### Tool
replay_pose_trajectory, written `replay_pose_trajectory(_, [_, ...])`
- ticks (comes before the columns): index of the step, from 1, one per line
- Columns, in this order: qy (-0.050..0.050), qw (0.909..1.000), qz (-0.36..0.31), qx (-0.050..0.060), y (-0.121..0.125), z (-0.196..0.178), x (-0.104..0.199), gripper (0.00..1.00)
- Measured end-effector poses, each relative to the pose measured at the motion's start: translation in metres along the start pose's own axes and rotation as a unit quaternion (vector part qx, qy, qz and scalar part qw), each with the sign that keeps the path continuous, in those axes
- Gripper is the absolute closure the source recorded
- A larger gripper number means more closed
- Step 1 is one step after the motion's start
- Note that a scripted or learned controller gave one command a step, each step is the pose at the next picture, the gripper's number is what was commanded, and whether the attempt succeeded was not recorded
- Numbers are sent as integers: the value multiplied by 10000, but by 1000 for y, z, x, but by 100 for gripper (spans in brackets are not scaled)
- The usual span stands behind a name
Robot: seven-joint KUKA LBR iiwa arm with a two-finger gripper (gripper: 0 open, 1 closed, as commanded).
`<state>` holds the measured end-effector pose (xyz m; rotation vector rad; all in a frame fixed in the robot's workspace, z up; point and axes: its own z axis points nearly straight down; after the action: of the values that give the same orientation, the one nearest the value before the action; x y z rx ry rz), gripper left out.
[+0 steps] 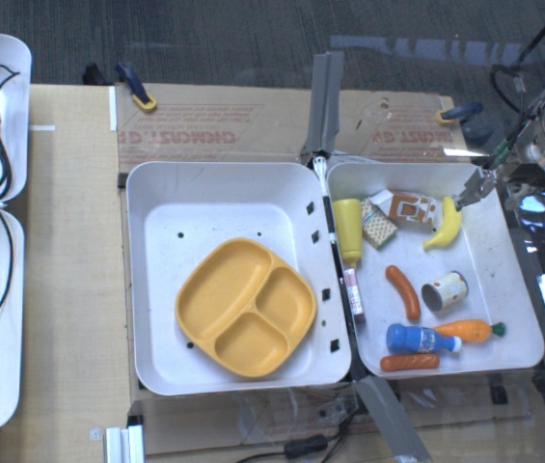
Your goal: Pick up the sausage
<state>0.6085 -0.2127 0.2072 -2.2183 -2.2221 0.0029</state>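
Two white bins sit side by side on the desk, and the sausage lies free in the middle of the right bin, while the claw hovers at its far edge, whether open or closed I cannot tell.

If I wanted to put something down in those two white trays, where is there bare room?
The left bin has bare floor along its far wall and left wall, around the yellow plate. In the right bin, a free strip runs along the right wall, between the banana and the carrot. Its left and near parts are crowded: mustard bottle, sausage, can, blue bottle.
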Motion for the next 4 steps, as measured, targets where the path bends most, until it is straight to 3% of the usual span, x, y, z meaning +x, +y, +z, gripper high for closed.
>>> replay_pose_trajectory(1, [-14,9999,124,-27,3,114,57,0])
replay_pose_trajectory(2, [1,9998,-208,0,-59,116,95,0])
replay_pose_trajectory(3, [3,9982,-598,2,-101,116,109,0])
replay_pose_trajectory(4, [-1,9983,-577,1,-101,108,108,100])
